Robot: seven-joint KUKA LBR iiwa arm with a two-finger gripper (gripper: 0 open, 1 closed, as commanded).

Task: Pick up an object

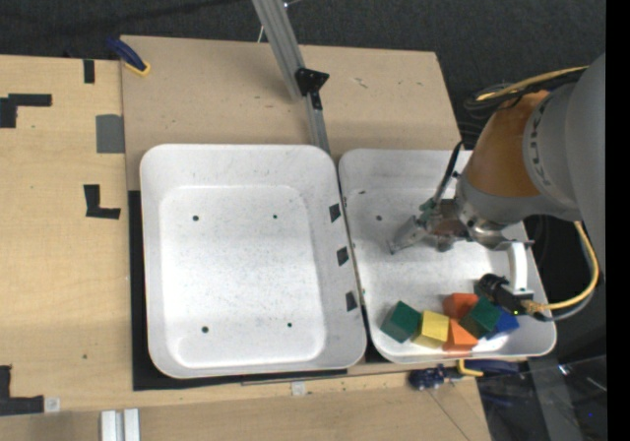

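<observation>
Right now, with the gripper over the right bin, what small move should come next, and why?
Probably shift the gripper toward the near corner: it hangs above bare floor of the right bin, apart from the green block, yellow block and their neighbours.

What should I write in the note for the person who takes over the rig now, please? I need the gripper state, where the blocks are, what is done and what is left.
Gripper: low over the middle of the right bin, with no block between its fingers; I cannot tell if it is open or shut.
Blocks: all clustered at the near edge of the right bin: green block, yellow block, orange block, with a few more blocks behind them.
Left bin: no block in it.
Done: nothing picked up yet.
Left: move the gripper to the cluster, close on one block and lift it.
</observation>
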